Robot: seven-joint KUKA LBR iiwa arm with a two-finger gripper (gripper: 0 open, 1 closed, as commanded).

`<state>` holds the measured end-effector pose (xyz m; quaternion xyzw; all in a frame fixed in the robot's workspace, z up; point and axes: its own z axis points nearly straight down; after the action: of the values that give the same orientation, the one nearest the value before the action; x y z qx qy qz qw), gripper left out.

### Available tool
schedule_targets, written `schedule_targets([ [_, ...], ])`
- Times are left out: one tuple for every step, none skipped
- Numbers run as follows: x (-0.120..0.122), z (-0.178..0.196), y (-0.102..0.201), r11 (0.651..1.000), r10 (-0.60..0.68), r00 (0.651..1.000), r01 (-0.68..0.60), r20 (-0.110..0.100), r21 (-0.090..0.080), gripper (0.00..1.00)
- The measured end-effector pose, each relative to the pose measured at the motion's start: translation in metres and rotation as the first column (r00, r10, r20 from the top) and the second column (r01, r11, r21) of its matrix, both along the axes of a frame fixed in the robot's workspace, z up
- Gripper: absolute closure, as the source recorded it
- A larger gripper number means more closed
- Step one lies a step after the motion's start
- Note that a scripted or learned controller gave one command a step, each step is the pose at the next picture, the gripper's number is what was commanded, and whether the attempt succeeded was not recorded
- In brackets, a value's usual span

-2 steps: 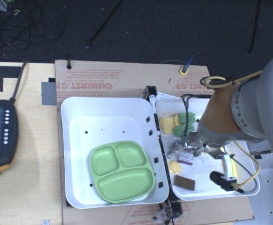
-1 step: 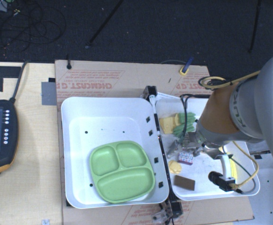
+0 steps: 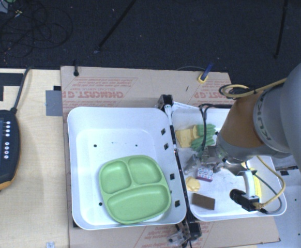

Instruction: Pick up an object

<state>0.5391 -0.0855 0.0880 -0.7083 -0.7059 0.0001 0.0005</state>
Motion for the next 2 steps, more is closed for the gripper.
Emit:
schedule_targets([
  [0.0,0.0,0.0,1.0,0.0,1.0,0.0,0.0,0.001,0.0],
  [0.035,0.0,-0.004,1.0,0.004,1.0,-0.004,0.0,0.0,0.0],
])
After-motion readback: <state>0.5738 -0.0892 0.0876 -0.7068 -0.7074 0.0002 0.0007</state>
